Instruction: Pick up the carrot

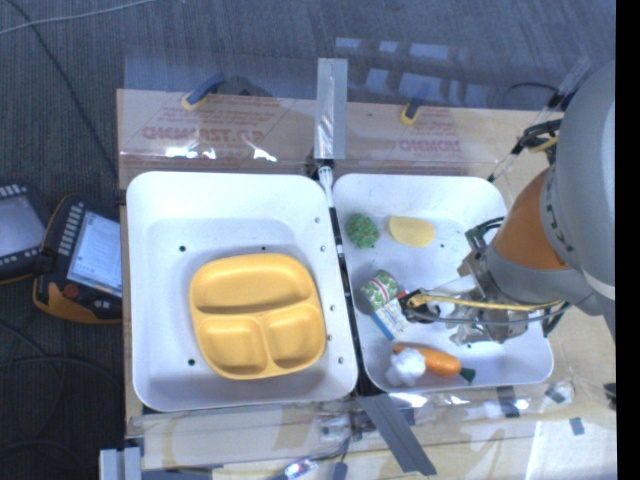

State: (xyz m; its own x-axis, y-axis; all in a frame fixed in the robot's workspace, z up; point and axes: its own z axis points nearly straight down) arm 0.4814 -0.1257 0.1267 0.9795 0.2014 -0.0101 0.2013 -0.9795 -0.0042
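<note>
Right bin (520, 368) on your worktop: carrot (436, 360) lies near edge; gripper (425, 303) above it, finger state unreadable.

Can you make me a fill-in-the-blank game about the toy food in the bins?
1. The yellow tray with three sections sits in the ____ bin.
2. The carrot lies near the front edge of the ____ bin.
3. The carrot's color is ____.
4. The gripper hovers beside the green-and-white can, with ____ between its fingers.

Missing words: left; right; orange; nothing
</note>
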